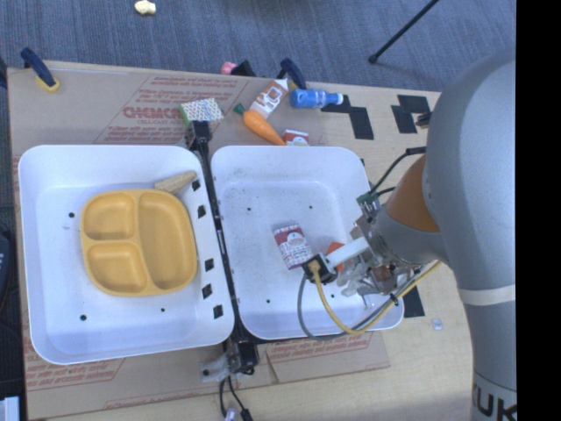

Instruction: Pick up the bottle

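A view from above shows a bench covered in brown cardboard with two shallow white bins side by side. The left bin holds a yellow divided plate lying flat, with a small tan wedge just beside its upper right edge.

The right bin holds a small dark red packet lying flat near the middle. Just right of the packet lies what appears to be the bottle, a small white thing with a reddish end, on its side near the bin's right wall; it is too small to make out well.

The large grey arm reaches in from the right and covers much of that side. Its gripper is low over the right bin's lower right corner, close beside the bottle, likely so the fingers can come down around it. Whether the fingers are open or closed cannot be told, since wires and metal parts crowd that spot. A yellow cable loops from the wrist down across the bin floor.

Behind the bins, on the cardboard, lie odd items well away from the work: a toy carrot, a blue bottle-like thing, a small white and orange container and a patterned block. A black clip joins the two bins at their near edge, holding them together.
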`<action>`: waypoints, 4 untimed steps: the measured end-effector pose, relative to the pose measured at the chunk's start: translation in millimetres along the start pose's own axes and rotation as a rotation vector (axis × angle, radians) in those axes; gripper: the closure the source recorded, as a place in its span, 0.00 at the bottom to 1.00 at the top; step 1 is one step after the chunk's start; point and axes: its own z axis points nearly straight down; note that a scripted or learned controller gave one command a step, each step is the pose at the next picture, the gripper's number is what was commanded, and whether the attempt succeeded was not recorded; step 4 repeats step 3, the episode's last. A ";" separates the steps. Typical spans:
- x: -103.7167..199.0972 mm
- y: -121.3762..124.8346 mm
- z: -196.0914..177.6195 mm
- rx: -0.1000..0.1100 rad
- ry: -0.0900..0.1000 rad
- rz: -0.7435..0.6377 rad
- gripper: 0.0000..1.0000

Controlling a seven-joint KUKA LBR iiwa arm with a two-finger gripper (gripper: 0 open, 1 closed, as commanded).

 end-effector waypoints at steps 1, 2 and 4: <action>13.3 -60.6 -91.8 -0.001 0.002 -0.002 1.00; 0.7 -4.1 -5.8 -0.001 0.000 0.001 1.00; 9.0 -41.0 -55.2 -0.001 0.001 -0.001 1.00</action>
